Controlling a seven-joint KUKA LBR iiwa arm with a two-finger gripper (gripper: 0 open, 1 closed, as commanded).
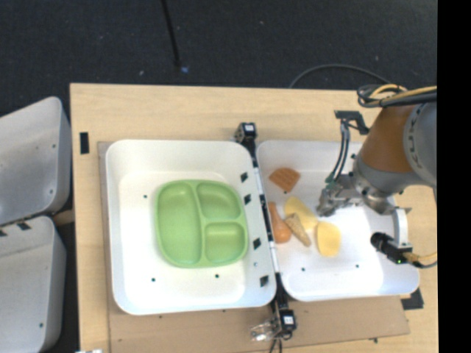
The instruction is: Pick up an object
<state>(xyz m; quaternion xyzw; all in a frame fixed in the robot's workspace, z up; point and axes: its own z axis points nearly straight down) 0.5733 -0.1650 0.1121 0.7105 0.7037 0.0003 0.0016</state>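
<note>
Over the right bin [368, 282], the gripper [329, 201] is hovering at two o'clock from the yellow piece [328, 239], seemingly lining up a grasp, though finger state cannot be told.

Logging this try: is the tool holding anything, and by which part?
Cannot be told. The tool sits low in the right bin beside the yellow pieces; nothing shows in it.

Bright, even overhead light; white bins [184, 300] glare; pic slightly soft, maybe low-res.
</note>
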